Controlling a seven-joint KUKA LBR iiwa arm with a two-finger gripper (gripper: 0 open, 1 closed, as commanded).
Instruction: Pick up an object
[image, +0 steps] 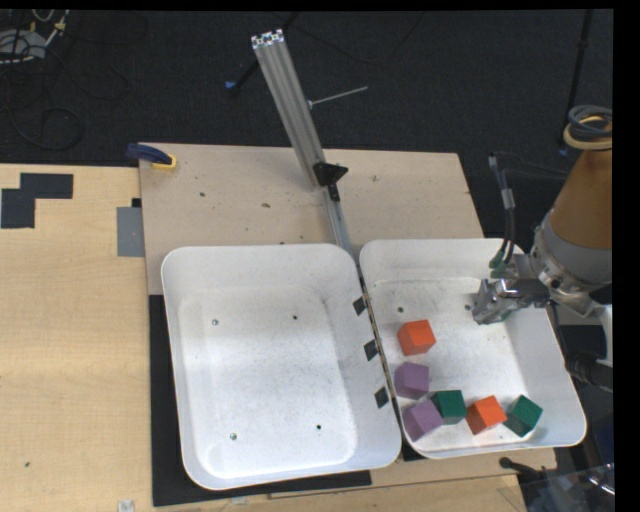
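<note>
End effector (493, 302) is seen low over the right bin (455, 262), near its right wall, and whether it is open or closed cannot be told, since it reads as a small blurred grey mass. Nothing is seen gripped. From largest to smallest: the bench (250, 195) is laid with 2 bins, and the left bin (190, 290) lies beside the right one. 6 cubes are gathered toward the right bin's near edge: an orange cube (416, 337) nearest the end effector, 2 purple cubes (411, 380), a second orange cube (486, 413) and 2 green cubes (450, 405). The approach step is judged to be in hand; a move toward the orange cube and a descent are called for next. The arm is cut off at the right.
</note>
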